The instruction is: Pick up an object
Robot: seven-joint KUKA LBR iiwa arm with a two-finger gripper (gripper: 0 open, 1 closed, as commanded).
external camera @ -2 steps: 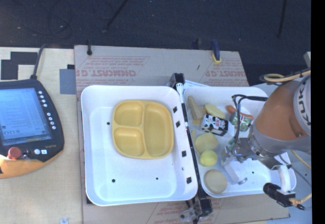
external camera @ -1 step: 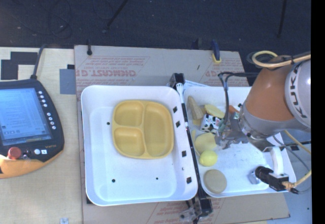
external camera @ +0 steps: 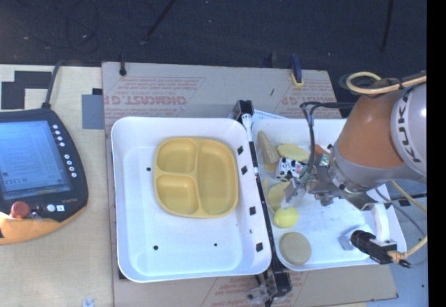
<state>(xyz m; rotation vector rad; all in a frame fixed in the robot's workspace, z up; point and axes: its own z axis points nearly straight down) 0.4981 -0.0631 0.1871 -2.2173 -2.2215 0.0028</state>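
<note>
I have the gripper low in the right bin, among yellow toys. I cannot tell its opening or whether it holds anything. I should centre over one toy, close fully, then lift straight.

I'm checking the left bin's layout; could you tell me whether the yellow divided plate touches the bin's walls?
Apart. The camera view shows white floor all around the yellow divided plate, separating it from the left bin walls.
</note>
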